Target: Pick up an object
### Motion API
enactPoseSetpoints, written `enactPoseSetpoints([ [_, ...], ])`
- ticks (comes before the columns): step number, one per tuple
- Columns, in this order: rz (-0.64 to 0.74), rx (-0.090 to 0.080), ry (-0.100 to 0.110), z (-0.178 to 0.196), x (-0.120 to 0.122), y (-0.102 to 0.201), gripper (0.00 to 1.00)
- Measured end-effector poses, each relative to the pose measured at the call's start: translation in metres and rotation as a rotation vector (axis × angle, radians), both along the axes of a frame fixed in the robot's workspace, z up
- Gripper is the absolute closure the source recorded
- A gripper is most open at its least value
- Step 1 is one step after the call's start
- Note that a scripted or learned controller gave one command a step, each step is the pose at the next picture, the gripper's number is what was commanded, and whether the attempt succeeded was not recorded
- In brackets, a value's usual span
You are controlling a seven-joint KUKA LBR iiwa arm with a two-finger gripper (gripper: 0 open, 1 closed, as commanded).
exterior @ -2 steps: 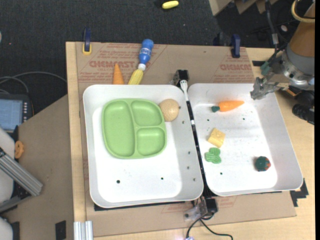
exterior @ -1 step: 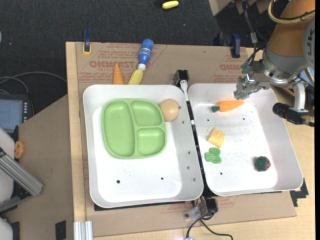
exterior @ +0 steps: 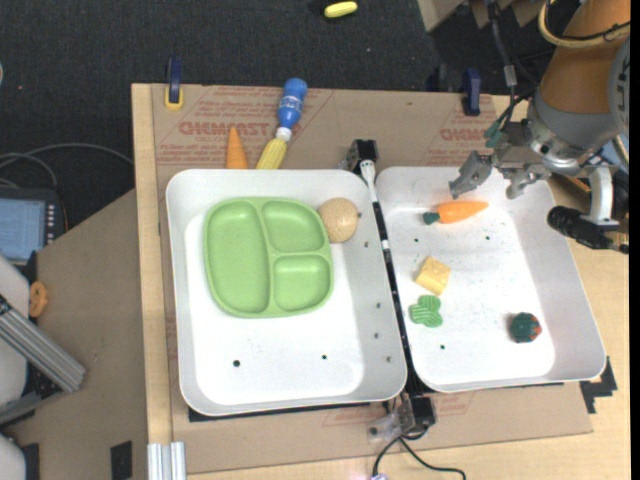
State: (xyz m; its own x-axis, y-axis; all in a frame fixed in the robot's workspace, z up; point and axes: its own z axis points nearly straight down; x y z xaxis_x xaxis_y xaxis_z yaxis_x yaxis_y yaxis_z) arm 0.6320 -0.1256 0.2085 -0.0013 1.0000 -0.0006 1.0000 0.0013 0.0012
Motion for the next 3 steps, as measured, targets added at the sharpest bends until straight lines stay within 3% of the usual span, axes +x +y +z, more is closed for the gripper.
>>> enactPoseSetpoints([
  [1,-0.003,0.0,0.007,-0.132,0.032,-0.043,0.0],
  [2,-0.002,0.001,0.004,-0.123,0.017,-0.041,0.0],
  [3,0.0,0.0,0.0,-0.112,0.018,-0.041,1.0],
])
